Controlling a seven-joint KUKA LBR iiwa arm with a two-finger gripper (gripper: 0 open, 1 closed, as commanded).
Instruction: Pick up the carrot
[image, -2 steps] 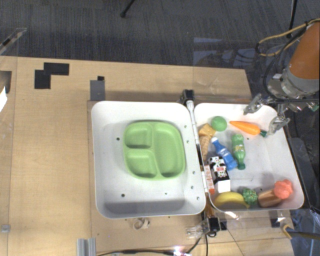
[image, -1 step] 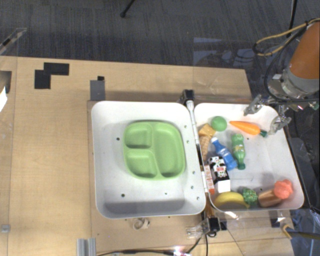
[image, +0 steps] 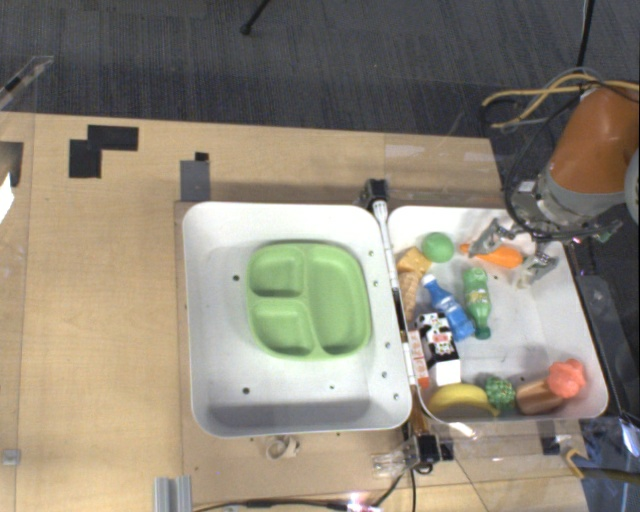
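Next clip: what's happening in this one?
The arm reaches into the right bin from the right, its pincer down over the orange carrot near the bin's far end. The fingers straddle the carrot, which still seems to lie on the bin floor. The left bin holds a green divided plate.

Pale wooden bench on dark carpet

The bench (image: 100, 330) carries black square markings (image: 100, 148) toward ten o'clock; grey ribbed carpet floor (image: 300, 60) spans twelve o'clock, with yellow cables (image: 535, 95) at two o'clock.
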